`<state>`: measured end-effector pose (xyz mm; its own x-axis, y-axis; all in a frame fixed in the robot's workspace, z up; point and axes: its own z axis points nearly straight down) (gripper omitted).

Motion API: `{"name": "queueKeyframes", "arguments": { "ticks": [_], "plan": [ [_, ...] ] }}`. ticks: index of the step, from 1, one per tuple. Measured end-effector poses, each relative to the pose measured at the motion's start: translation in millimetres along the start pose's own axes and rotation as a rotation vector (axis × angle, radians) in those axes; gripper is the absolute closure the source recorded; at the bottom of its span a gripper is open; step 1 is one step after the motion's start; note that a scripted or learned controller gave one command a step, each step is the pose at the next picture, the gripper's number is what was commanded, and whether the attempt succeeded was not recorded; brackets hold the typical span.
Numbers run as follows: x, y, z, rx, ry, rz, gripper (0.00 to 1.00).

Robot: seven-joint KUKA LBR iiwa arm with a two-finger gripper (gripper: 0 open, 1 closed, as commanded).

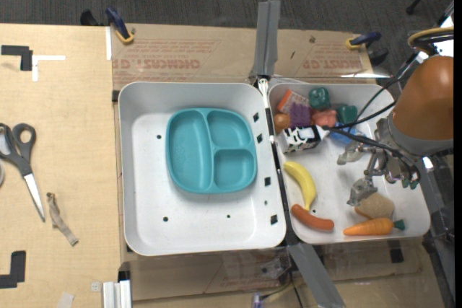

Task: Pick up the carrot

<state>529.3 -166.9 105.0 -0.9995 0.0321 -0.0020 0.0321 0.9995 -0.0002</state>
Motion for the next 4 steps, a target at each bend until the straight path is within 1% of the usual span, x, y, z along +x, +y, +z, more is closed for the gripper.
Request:
{"name": "queueKeyframes", "arguments": {
  "ticks": [1, 2, 3, 4],
  "plan": [
    [47.2, -8.3, 12.3, 0.0, -0.002, 0.184, 0.0],
    [50.2, 14.1, 12.2, -0.001, -0.002, 0.191, 0.0],
    [49.0, 37.1, 10.9, 0.0, -0.008, -0.229, 0.0],
    [35.0, -25.0, -7.0, 0.0, -0.003, 0.03, 0.0]
  ]
}}
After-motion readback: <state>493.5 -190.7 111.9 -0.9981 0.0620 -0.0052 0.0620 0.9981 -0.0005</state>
